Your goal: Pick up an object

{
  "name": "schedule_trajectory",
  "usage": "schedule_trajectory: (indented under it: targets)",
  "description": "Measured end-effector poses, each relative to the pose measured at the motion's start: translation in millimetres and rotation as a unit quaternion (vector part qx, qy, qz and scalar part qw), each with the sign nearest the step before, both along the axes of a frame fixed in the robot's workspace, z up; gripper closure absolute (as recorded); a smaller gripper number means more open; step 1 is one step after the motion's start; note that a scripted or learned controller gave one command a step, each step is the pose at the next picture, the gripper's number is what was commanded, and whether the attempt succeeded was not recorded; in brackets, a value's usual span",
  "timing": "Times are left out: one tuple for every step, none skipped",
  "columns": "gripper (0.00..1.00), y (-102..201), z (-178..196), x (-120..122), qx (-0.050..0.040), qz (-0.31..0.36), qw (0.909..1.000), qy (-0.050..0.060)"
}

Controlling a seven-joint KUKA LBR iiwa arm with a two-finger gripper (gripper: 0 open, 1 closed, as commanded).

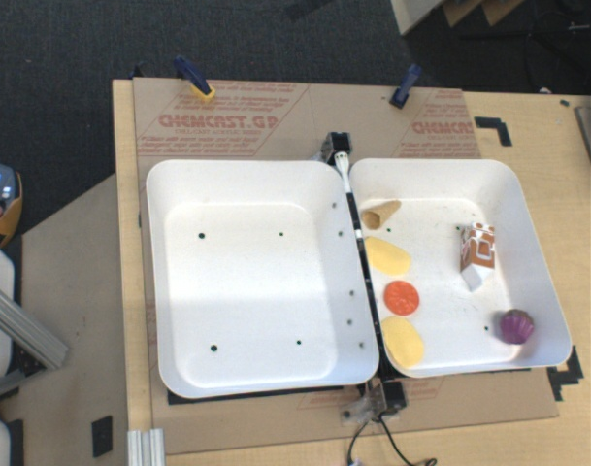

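Observation:
The right bin (513, 187) holds several small objects. A tan cone-shaped piece (379, 214) lies near its back left corner. Along the left wall lie a yellow piece (387, 256), a round orange-red piece (402, 298) and a second yellow piece (404, 342), in a line from back to front. A small orange-and-white carton (477, 254) stands toward the right side. A purple round object (515, 326) rests near the front right corner.
The left bin (169, 260) sits beside the right one on a brown cardboard sheet (237, 115). Two blue clamps (194, 77) (406, 84) hold the sheet's back edge. A black bracket (336, 147) joins the bins at the back.

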State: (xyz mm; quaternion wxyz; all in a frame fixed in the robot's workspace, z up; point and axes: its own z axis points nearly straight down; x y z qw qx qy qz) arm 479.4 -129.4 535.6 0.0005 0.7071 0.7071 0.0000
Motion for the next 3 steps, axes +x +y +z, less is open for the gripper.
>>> schedule_trajectory:
  targets:
    - [1.0,-27.6,-0.3,0.0,-0.0008,-0.001,1.0,-0.001]
    - [1.0,-26.0,-0.1,0.1,-0.0006,0.0,1.0,-0.001]
    - [1.0,-23.1,0.0,0.0,-0.0004,0.0,1.0,-0.001]
